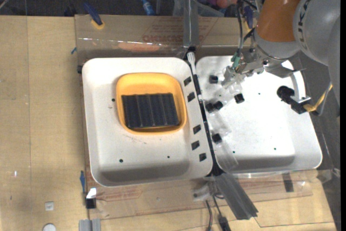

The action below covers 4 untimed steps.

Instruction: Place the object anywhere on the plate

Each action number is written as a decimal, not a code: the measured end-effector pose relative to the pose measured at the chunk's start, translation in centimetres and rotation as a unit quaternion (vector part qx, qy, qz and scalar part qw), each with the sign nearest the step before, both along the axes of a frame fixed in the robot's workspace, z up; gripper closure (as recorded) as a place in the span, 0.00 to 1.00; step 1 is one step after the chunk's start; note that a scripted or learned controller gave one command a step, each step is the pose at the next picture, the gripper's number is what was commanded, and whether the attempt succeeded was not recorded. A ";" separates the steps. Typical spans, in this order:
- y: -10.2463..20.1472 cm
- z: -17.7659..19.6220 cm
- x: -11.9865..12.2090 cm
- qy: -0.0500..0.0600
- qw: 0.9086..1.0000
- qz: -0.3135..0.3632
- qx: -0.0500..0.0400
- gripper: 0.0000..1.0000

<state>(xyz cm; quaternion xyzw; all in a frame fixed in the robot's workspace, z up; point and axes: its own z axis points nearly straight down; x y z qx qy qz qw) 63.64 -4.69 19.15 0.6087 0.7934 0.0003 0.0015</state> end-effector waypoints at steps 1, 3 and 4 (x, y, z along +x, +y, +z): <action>2.9 0.5 2.7 0.000 0.999 0.033 0.000 1.00; 5.1 -0.6 2.9 0.002 0.996 0.084 0.000 0.00; 0.3 3.3 3.1 -0.001 0.986 0.166 -0.001 0.00</action>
